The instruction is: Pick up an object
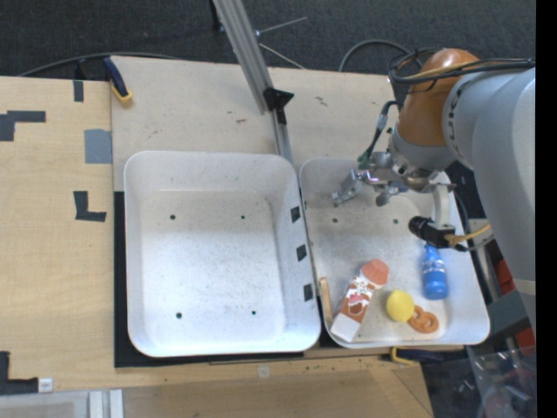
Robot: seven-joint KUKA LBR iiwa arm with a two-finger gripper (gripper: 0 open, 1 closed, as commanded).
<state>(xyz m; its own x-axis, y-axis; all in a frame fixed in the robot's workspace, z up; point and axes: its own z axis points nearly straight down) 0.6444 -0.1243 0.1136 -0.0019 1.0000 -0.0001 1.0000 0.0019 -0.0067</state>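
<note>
My gripper (361, 196) hangs over the far part of the right bin (348, 242). It is open, its two fingers spread apart with nothing between them. Near the bin's front lie an orange-and-white tube (359, 298), a yellow ball (399, 305) and a small orange ring (425, 321). A blue bottle (433, 273) lies by the right wall. All of these sit well below and to the right of the gripper, apart from it.
The left bin (209, 251) sits beside the right one, sharing a raised rim (300, 242). A slanted metal pole (252, 59) crosses the bench behind the bins. The arm's grey body and a black cable (432, 230) overhang the right bin's right side.
</note>
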